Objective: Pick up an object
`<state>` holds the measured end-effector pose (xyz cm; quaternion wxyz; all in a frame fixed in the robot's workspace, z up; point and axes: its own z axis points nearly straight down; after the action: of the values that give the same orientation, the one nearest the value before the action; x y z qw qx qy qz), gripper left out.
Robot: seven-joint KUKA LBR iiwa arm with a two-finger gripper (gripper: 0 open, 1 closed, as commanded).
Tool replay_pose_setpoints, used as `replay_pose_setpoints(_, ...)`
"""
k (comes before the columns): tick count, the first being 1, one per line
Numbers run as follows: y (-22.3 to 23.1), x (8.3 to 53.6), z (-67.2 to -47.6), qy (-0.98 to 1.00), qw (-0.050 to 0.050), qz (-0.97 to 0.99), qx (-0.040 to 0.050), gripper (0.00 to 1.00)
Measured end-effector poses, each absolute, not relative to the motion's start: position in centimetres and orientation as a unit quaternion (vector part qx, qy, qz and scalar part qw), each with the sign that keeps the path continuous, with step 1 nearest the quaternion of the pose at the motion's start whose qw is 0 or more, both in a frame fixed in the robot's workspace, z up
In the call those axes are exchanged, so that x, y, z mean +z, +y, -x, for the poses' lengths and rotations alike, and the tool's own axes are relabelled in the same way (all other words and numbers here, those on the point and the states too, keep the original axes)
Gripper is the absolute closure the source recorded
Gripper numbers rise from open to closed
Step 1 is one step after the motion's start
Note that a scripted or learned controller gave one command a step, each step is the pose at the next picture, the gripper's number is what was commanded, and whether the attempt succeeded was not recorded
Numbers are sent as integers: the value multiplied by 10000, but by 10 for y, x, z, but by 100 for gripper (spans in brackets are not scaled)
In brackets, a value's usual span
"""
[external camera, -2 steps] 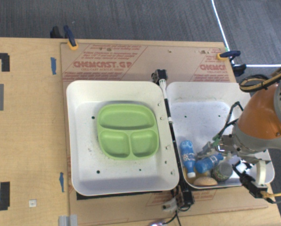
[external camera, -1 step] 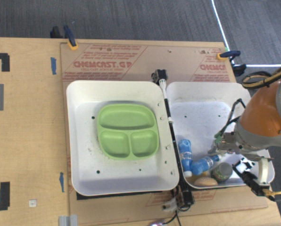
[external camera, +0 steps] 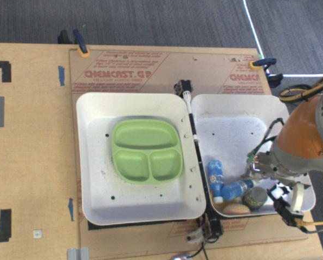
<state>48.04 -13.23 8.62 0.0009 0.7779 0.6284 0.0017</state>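
Bottles and a few small items cluster in the right bin, at its near-left corner; the gripper hangs just right of them, so any grasp lies leftward, though its state I cannot tell

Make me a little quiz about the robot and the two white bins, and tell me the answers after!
1. True or false: the green tray lies in the left bin.
2. Which bin holds the blue bottles? A) left B) right
3. Fill in: the band above the arm's wrist is coloured ____.

Key: 1 true. 2 B; the bottles lie near that bin's front edge, with a tan object and a dark round object beside them. 3 orange.
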Motion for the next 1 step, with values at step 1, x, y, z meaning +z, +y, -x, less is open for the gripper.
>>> replay_pose_setpoints(1, -208, 117, -479, 6503, 10, -7596, 0, 100)
